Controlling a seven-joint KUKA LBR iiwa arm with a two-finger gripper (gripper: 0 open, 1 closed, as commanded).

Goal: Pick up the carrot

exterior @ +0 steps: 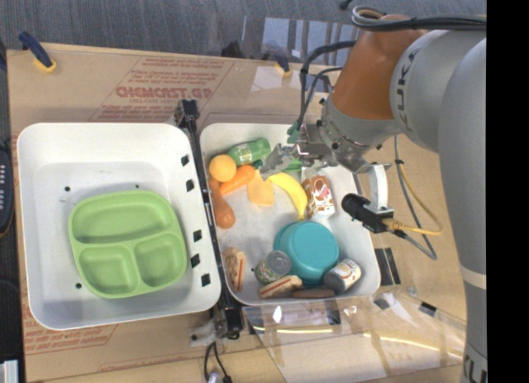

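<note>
Task thing: the carrot (225, 198) lies in the right bin (362, 245), along its left wall, the thick end far by the orange ball (221, 167), the tip pointing near.
Carrot's neighbours: a pale orange block (261, 193) just to its right, a banana (291, 191) beyond that, a green bottle (249, 152) at the far edge.
Other contents: a teal bowl (308, 250) sits upside down in the near half, with a small can (271, 270) and a hot dog (282, 285) beside it.
Left bin: the left bin (43, 155) carries a green divided plate (127, 241), well apart from the carrot.
End effector: the end effector (277, 160) hangs over the far part of the right bin, near the green bottle and the banana; cannot tell whether it is spread or closed, as the wrist and cables crowd it.
Hold: nothing shows gripped.
Done: the arm is over the correct bin, to the right of the carrot.
Left: judging from this, the whole pick remains: shift left, line up with the carrot, descend, close, lift.
Risk: the ball and block touch or nearly touch the carrot, so a clean grasp looks tight.
</note>
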